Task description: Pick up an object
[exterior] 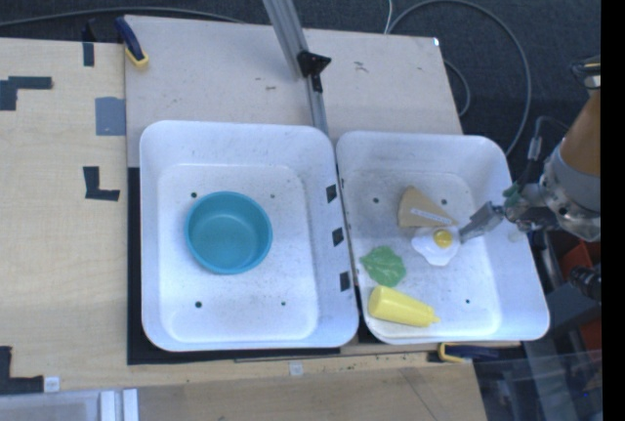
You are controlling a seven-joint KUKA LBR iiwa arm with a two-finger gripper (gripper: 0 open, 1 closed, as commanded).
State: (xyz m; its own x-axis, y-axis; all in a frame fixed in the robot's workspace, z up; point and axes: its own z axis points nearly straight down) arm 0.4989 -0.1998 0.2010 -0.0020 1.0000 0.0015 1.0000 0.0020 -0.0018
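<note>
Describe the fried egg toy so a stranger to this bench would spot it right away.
Look at the right bin of the two white bins. Near its middle, just below a tan wedge and above a yellow piece, lies the fried egg toy, with the gripper reaching in close on its right. It is the only flat white piece with a round yellow yolk; the green leaf beside it is all one colour.

2 bins (pixel 156 214), 1 bowl (pixel 229 231), 4 food toys (pixel 400 308).
</note>
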